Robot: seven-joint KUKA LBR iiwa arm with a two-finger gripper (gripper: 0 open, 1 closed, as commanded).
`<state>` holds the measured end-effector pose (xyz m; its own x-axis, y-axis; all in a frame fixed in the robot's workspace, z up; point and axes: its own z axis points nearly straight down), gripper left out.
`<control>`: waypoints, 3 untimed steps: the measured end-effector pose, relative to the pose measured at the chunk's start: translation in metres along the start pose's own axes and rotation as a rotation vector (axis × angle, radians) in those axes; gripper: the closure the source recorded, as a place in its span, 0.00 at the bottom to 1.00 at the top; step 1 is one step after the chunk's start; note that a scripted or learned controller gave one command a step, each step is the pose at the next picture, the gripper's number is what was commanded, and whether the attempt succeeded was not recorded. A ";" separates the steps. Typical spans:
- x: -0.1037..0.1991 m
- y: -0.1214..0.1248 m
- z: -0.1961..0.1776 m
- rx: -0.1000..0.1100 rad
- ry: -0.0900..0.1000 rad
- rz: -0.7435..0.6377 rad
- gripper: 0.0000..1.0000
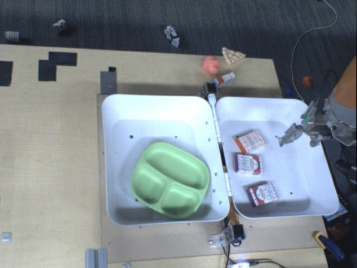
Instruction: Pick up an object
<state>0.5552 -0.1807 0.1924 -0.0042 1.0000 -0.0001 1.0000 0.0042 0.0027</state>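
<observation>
Approach step, judging by the layout: gripper poised near right bin's far right edge, spread partway, gripping nothing. Three small packets lying toward that bin's left side. Next: moving leftward, descending over one packet.

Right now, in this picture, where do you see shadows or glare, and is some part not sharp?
Camera view: the green plastic divided tray throws a soft grey shadow on the left white bin; the right white bin looks bright, a little washed out; the three small red and white packets are too soft to read; the claw is slightly blurred.
</observation>
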 end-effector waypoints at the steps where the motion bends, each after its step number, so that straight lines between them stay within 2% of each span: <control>1: 0.045 0.000 0.095 -0.010 -0.003 0.003 0.00; 2: 0.048 0.002 0.083 -0.013 0.000 0.000 1.00; 3: 0.048 0.002 0.084 -0.013 0.001 0.000 0.00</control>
<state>0.5573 -0.1330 0.1087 -0.0039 1.0000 0.0004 0.9999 0.0039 0.0154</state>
